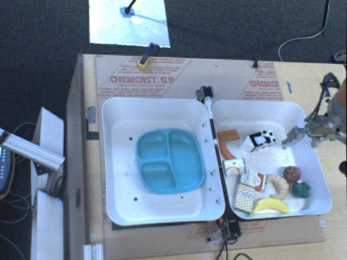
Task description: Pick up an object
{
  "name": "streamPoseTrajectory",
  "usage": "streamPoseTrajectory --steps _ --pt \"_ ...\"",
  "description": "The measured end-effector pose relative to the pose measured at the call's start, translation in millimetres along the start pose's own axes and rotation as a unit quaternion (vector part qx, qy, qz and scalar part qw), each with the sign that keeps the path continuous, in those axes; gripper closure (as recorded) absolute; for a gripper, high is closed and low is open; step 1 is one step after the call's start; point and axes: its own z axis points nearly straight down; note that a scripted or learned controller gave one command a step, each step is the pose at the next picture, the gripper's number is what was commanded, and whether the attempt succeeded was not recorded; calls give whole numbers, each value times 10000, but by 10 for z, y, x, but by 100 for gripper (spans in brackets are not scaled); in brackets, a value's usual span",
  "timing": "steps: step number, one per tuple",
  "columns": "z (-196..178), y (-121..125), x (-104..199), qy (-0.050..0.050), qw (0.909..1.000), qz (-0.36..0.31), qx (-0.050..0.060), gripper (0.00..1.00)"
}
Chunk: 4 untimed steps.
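Two shallow white bins are counted, side by side on a bench (162,72) covered with printed cardboard; dark carpet and a pale floor panel (129,15) lie beyond at 12 o'clock.

The left bin (116,145) contains one blue divided tray (169,160), placed near its centre.

The right bin (312,161) contains the candidate objects: one black-and-white block (263,139) at 12 o'clock, one orange wafer (228,136) at 10 o'clock, two small cartons (234,168) at centre, one patterned card (244,197) and one banana (270,205) at 6 o'clock, one dark red ball (291,173) and one green piece (301,189) at 4 o'clock (details are too small to identify further).

The gripper (295,136) is positioned at the bin's 2 o'clock edge, right of the black-and-white block and apart from it; whether its fingers are apart or together cannot be told.
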Motion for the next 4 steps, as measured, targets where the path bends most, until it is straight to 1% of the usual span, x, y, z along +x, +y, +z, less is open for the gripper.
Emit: streamPoseTrajectory --steps 1,2,3,4 --pt "848 519 382 2 10000 -2 -9 0" --pt "794 645 269 -1 10000 -6 -7 0" --pt "1244 1208 972 8 10000 -9 1 0" --pt "1118 1225 960 -5 10000 -25 -28 100"
